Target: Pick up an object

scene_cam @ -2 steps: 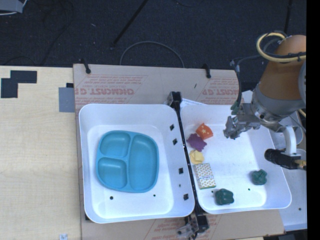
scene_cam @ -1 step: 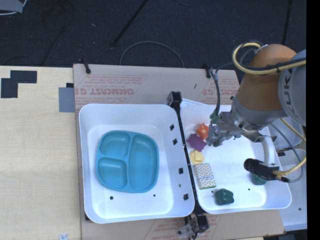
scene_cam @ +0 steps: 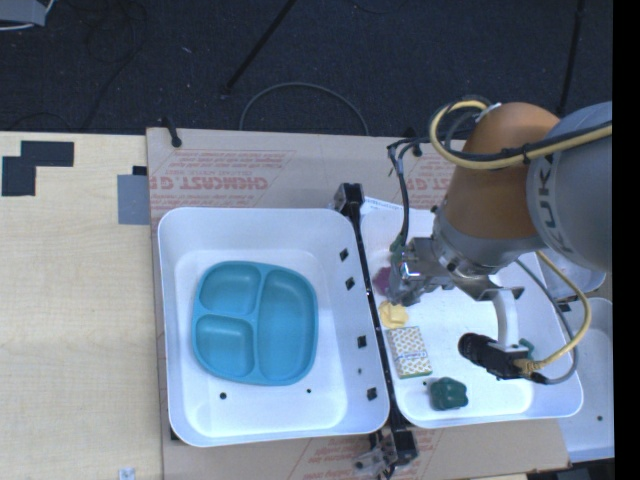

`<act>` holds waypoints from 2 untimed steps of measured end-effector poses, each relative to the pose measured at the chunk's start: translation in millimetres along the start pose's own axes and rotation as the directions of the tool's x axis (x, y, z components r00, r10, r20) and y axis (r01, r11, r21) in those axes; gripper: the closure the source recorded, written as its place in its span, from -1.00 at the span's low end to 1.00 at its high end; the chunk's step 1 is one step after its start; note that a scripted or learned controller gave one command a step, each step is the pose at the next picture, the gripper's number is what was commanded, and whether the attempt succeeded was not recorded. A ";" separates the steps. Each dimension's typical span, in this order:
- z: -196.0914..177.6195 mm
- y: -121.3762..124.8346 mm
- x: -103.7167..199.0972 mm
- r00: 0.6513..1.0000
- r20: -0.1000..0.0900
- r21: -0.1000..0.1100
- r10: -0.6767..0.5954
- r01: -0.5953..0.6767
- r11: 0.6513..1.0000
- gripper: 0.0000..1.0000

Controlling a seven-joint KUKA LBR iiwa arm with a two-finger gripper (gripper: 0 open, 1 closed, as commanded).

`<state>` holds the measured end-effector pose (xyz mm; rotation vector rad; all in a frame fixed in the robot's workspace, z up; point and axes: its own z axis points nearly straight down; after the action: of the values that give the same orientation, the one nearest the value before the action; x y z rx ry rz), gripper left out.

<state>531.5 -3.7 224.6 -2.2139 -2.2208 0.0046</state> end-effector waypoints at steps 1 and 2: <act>-8.0 -14.6 57.4 1.000 -0.001 0.000 -0.002 0.002 1.000 1.00; 4.9 -25.6 112.4 1.000 0.000 0.002 -0.001 0.001 1.000 1.00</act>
<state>505.6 108.6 220.1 -2.2116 -2.2216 0.0072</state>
